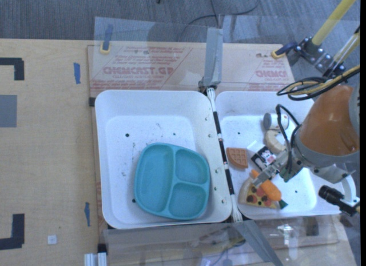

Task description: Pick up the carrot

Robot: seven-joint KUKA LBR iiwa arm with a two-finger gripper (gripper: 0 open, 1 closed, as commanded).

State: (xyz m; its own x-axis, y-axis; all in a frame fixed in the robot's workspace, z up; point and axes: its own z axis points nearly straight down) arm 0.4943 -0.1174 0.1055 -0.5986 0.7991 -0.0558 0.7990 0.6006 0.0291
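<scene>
- Camera view, looking down at a slant: I've got two white bins side by side on the bench; left bin, right bin.
- Left bin holds a teal divided plate w/ three compartments, sitting toward the bin's near-right corner.
- Arm comes in from the right, orange band above the wrist, over the right bin.
- Gripper is low in the right bin, pointing down-left, right at the carrot.
- Carrot lies near the front edge of the right bin, on top of / against a pizza slice toy; small orange bit also just left of the tips.
- Fingers: can't tell if they're spread or closed, too small and blurred from here. Can't confirm the carrot is btwn them.
- Waffle-like brown square lies just left of the gripper, near the divider btwn bins.
- Small black-and-white item just above the tips, a pale ring-shaped piece and a grey round obj further back in the right bin.
- Black cables loop off the arm at upper right.
</scene>
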